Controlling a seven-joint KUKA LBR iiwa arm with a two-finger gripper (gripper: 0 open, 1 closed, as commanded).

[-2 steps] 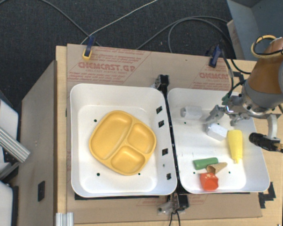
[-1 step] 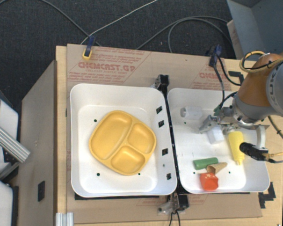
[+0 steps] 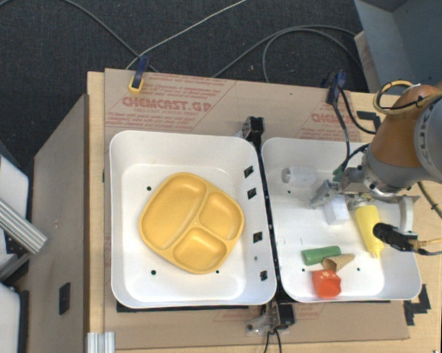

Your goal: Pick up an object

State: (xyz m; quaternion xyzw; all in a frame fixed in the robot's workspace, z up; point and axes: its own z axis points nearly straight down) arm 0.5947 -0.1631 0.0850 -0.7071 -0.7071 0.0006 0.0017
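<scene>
In the right bin [image 3: 289, 285] lie a yellow banana-shaped piece [image 3: 368, 228], a green piece [image 3: 320, 254], a red piece [image 3: 327, 284] and a small brown cone [image 3: 343, 262]. A pale translucent item [image 3: 298, 175] rests near the bin's far left corner. My gripper [image 3: 332, 201] hangs low over the bin's middle, just left of the yellow piece and above the green one. A small white block [image 3: 337, 211] sits right under it; whether it is held is unclear.
The left bin [image 3: 125, 204] holds a yellow divided plate [image 3: 192, 222]. Black clips [image 3: 254, 127] join the bins along the middle. Cables [image 3: 344, 119] run down from the back toward the arm [image 3: 405, 143]. Cardboard [image 3: 173, 97] lies under both bins.
</scene>
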